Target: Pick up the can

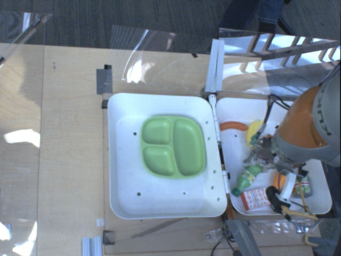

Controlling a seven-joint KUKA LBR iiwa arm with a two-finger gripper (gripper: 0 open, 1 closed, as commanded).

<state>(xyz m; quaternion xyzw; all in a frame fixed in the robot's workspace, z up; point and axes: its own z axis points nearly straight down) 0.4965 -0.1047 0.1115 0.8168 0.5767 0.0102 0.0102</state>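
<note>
In the right bin (230,113), a red-and-white printed can (254,198) lies on its side near the front wall. My gripper (262,154) hangs over the middle of this bin, below the orange wrist band. It is above and a little behind the can, apart from it. A green bottle (246,178) lies tilted between the gripper and the can. I see nothing held in the gripper.
The right bin also holds an orange-red sausage shape (232,125), a yellow piece (254,131), a small orange item (277,180) and a small green-and-red labelled item (304,188). A green divided plate (175,145) lies in the left bin (122,196).
</note>
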